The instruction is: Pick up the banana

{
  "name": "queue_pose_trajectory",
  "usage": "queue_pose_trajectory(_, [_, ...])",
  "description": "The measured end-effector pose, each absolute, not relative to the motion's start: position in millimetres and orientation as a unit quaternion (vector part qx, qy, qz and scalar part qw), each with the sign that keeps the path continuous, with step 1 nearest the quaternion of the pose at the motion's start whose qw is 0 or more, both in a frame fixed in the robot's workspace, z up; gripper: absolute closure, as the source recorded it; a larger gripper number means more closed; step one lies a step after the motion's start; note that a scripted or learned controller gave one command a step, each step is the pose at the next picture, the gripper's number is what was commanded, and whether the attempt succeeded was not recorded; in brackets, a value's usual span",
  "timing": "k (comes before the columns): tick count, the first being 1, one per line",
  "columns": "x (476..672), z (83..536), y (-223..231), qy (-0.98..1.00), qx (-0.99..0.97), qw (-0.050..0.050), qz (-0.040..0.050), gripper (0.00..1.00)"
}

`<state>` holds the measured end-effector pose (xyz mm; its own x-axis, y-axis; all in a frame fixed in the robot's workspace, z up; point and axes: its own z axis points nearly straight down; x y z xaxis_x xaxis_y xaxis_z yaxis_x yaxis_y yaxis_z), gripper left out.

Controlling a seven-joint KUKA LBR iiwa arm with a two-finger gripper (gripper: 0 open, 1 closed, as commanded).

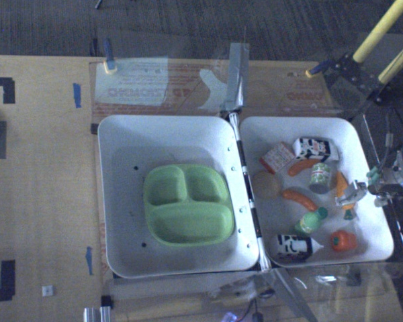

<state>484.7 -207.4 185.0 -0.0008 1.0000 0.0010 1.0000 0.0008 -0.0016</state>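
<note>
Pincer [352, 194] low in the right bin [376, 247], finger state indiscernible; can [320, 176] just left, tomato [342, 240] below, tray [187, 203] far left.

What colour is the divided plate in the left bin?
Light green, seen in the camera view: the divided plate.

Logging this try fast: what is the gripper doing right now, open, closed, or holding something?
Gripper: low over the right bin, near its right side among the toy foods; whether it holds anything cannot be told at this size.
</note>
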Motion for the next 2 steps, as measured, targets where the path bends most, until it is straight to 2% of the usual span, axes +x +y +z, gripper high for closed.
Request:
queue_pose_trajectory(1, [482.1, 126, -139, -0.816, -0.577, 0.001, -0.0002, 0.00])
queue_pose_trajectory(2, [480.2, 87, -102, -0.754, -0.657, -0.002, -0.0008, 0.00])
